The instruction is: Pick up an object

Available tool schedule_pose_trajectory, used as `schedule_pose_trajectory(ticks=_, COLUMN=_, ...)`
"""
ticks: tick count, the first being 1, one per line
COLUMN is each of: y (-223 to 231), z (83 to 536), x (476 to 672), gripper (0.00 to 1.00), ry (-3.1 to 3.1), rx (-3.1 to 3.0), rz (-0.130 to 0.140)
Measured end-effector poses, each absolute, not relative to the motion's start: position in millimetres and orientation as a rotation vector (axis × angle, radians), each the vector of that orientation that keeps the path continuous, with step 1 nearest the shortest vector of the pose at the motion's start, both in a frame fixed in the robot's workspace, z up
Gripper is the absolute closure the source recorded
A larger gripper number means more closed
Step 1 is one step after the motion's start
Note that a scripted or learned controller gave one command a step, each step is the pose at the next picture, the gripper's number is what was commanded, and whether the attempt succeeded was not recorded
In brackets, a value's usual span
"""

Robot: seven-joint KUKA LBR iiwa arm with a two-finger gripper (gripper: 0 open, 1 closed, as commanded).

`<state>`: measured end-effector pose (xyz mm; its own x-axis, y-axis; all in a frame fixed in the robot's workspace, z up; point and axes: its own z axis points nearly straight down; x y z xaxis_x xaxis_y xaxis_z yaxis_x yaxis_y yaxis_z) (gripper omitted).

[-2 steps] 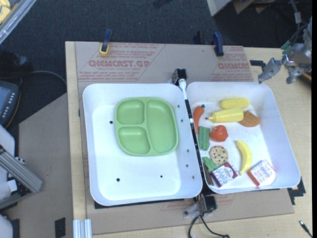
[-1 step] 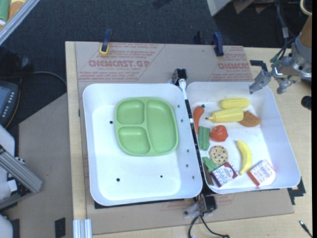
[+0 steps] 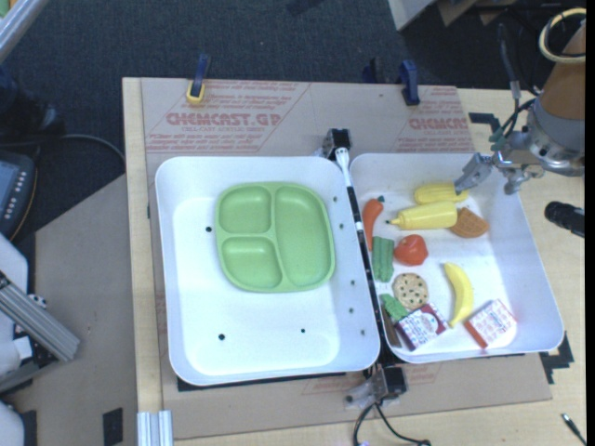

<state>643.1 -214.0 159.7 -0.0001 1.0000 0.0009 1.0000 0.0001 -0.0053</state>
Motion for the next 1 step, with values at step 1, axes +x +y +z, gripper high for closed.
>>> schedule_pose_trajectory(ticks=1, y=-212.7, z=118.0, x=643.4, gripper=0.0, ry=-2.221, rx=-2.218, rz=0.003)
